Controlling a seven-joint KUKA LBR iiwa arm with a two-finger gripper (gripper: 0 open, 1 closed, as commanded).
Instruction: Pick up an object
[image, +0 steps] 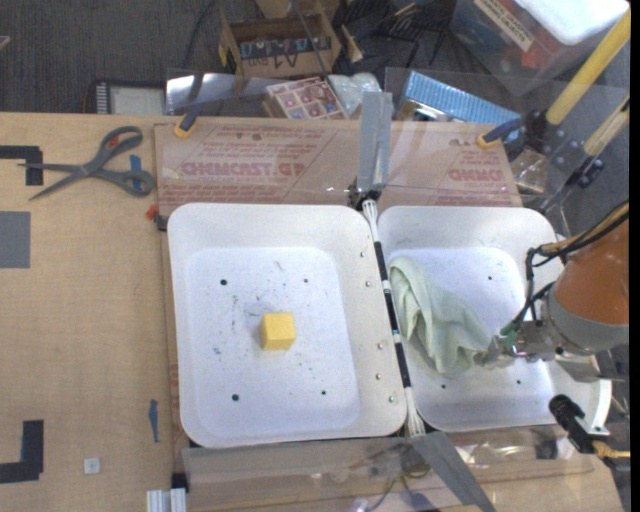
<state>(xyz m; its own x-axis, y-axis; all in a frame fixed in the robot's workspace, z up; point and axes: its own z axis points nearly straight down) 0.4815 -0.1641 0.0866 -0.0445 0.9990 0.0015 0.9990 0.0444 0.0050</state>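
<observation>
Reaching into the right bin (440, 225), the gripper (497, 350) meets the pale green cloth (432, 318) heaped along that bin's left wall; its grip cannot be told. Next probably comes a lift, testing the hold.

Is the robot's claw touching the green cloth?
Touching. In the camera view, the gripper presses right against the cloth's lower right edge in the right bin, no gap between them.
</observation>
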